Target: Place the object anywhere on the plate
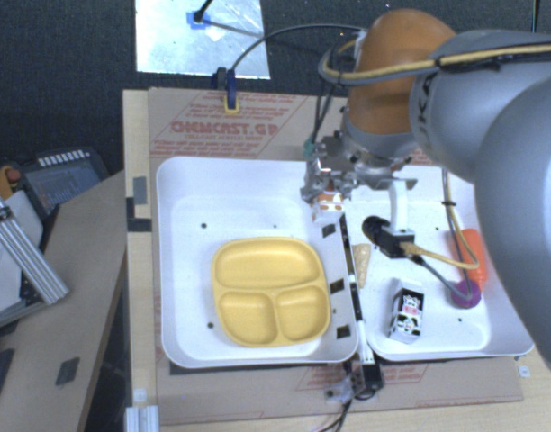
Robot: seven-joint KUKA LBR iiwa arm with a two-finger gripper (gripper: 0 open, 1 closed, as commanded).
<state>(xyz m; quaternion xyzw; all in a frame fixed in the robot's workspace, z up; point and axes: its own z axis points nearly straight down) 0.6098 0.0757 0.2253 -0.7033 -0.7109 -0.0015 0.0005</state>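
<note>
A yellow plate [271,291] with three compartments lies in the left bin [181,241], toward its front right. My gripper [325,194] hangs over the divider between the two bins, behind the plate's far right corner and well above it. A small orange-and-white bit [328,209] shows just under the gripper; I cannot tell whether it is held or what it is. In the right bin [456,340] lie a black-and-white carton [406,313], a tan cone [360,264], an orange carrot-like piece [471,246] and a purple piece [465,293].
The big grey arm covers the right bin's far right side. A cardboard sheet [226,124] lies under the bins. A metal rail [23,250] and a dark device [64,178] sit on the bench to the left.
</note>
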